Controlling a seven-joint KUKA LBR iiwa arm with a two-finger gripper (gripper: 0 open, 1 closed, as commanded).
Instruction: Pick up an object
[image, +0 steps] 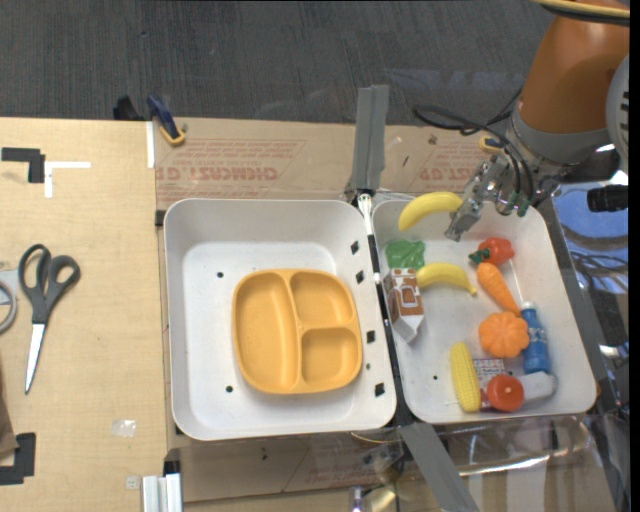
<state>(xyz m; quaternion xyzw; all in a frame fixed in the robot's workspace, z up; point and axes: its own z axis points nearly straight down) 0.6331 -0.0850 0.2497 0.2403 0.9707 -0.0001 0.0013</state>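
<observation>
1. Over the far part of the right bin (560, 300), the gripper (470, 215) hung below the grey-and-orange arm (570, 70), which reached in from the right; nothing was visibly held, and whether it was released or clenched could not be told.
2. Right bin held the candidates: a banana (428, 209) at the far edge, just left of the gripper; a second banana (447, 277) nearer the middle; a green item (405, 253) between them on the left side.
3. Also there: a small carton (405, 303) against the left wall, a red pepper (496, 249) just right of and near the gripper, a carrot (497, 286), an orange pumpkin (503, 334), a blue bottle (535, 340), a corn cob (463, 377) and a red tomato (506, 393) toward the near edge.
4. Left bin (190, 330) carried a yellow divided plate (298, 330); scissors (40, 300) lay well apart on the bench to the left.
5. Step judged: approach, with no object picked yet.
6. Next move probably called for lowering onto one item, likely the far banana or the pepper since both sat closest, squeezing on it, then lifting clear.
7. Risk judged: the far banana sat against the bin wall, so a descent there could clip the rim.
</observation>
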